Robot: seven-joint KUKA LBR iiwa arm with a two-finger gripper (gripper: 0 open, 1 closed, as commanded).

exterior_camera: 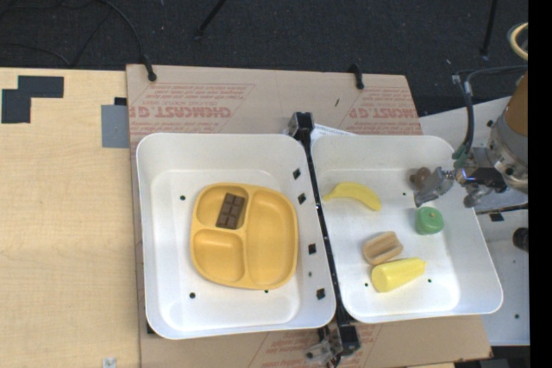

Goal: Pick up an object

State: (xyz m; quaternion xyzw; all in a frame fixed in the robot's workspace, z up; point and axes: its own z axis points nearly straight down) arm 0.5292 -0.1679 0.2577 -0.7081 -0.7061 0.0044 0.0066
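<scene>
The right bin (483, 289) holds a yellow banana (354, 195), a tan bread-like piece (381, 246), a pale yellow wedge-shaped object (398, 274), a round green object (429, 221) and a small brown object (420, 177). My gripper (438, 185) reaches in from the right, low over the bin's right side. It sits just right of the brown object and just above the green one. Whether it touches either cannot be made out.
The left bin (159, 185) holds a yellow divided plate (259, 258) with a brown chocolate piece (230, 209) in its upper compartment. A black divider (312, 211) runs between the bins. Cardboard (224, 99) lies behind the bins, and cables hang by the arm at right.
</scene>
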